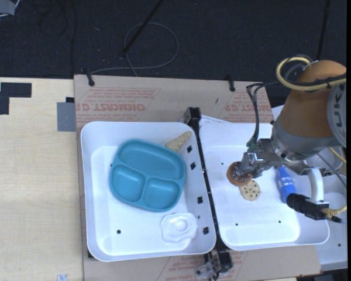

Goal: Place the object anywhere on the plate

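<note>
Right bin (263, 239): metal two-finger gripper (244, 170) down over a round brown doughnut-like piece (235, 174), touching or just above it; cannot tell more of the grip. Pale speckled biscuit (251, 190) just near-right of it. Blue three-compartment plastic plate (147, 174) sits in left bin (99, 215), well apart. Cardboard underlay (140, 103) carries mirrored red print, unreadable.

camera: single, fixed above the bench, looked down at a slant | framing: two shallow white plastic bins (99, 239) side by side filled lower centre of frame, seen from moderate height | background: dark floor across the top | left: pale wooden benchtop (29, 186) | right: grey arm with orange band (316, 107) entered
</note>
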Controlling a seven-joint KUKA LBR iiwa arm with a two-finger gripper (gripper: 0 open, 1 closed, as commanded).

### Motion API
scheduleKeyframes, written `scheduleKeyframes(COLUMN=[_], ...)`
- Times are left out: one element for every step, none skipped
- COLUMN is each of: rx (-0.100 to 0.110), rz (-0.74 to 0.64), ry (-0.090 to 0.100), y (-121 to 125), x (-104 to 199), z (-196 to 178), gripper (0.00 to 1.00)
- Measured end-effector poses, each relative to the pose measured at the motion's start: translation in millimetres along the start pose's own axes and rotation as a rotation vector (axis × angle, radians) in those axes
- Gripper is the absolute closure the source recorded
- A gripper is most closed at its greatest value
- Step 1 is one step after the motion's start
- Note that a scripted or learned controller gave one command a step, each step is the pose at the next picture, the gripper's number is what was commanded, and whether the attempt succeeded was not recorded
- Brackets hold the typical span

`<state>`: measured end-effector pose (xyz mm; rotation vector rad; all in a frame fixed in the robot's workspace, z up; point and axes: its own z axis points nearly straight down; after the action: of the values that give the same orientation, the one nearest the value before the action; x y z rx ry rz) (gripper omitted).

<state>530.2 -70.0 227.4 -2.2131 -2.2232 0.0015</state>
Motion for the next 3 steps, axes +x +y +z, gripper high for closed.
scheduleKeyframes(rx=[0.001,-0.001,-0.001], rz=[0.000,0.000,0.000], ry=[0.000,0.000,-0.001], y=[-2,5,-2], x=[54,107,152], z=[12,7,-2], gripper=[1.00,1.00,1.00])
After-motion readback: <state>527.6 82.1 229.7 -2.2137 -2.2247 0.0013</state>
